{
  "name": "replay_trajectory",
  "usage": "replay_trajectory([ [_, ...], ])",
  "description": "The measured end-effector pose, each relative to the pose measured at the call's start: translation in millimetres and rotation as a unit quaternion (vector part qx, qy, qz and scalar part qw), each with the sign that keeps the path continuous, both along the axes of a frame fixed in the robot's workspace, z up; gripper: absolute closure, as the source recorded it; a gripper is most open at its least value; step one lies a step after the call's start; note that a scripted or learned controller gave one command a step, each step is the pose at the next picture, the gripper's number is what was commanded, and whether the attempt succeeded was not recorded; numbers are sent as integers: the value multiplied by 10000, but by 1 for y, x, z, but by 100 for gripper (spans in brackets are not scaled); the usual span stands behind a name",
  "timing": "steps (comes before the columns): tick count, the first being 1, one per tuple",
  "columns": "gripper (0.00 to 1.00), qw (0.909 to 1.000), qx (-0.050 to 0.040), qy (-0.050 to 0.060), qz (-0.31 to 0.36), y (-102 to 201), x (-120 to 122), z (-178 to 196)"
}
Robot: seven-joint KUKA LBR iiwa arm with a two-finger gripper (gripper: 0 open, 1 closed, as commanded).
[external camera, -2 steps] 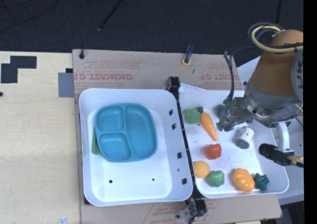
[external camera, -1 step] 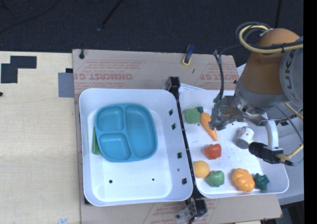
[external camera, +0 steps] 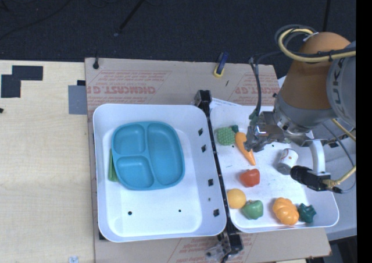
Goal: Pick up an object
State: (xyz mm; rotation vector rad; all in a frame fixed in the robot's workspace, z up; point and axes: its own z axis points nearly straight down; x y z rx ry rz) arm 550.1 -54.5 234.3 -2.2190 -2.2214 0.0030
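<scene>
Nearest us, along the bottom rim of the right bin (external camera: 325, 221), sits a row of toy food: yellow lemon (external camera: 236, 198), green pepper (external camera: 253, 209), orange pepper (external camera: 285, 210) and a small dark green piece (external camera: 307, 213).

Now from the jaws outward. We see the gripper (external camera: 254, 139) low over the right bin, at about 10 o'clock from the bin's middle. Whether it is spread or closed, we cannot tell; the wrist body hides it from this slant. The carrot (external camera: 244, 148) lies right under it, tilted, tip pointing toward 5 o'clock, touching or just beside the gripper's lower edge. We cannot tell if it is pinched or merely lying there. We judge the carrot is the likely target, since the gripper is parked straight over it.

At 9 o'clock from the gripper, just beside the carrot's top, sits a green bumpy piece (external camera: 225, 135). At 6 o'clock, a little apart, is the red tomato (external camera: 250, 177). At 3 o'clock is a white cylinder (external camera: 286, 159), possibly arm hardware, unclear.

Further out, the left bin (external camera: 116, 221) holds a blue divided plate (external camera: 147, 155) with a green item (external camera: 110, 169) tucked under its 9 o'clock edge. All the small toys are in the right bin, so we judge that is the picking side.

Nothing is visibly lifted yet; we judge the pick as not confirmed.
</scene>
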Motion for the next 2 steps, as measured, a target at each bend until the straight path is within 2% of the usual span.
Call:
replay_trajectory([
  [1,100,10000,0,15,-12,-4,5,-18],
  [2,100,10000,6,4,-1,0,-5,-4],
])
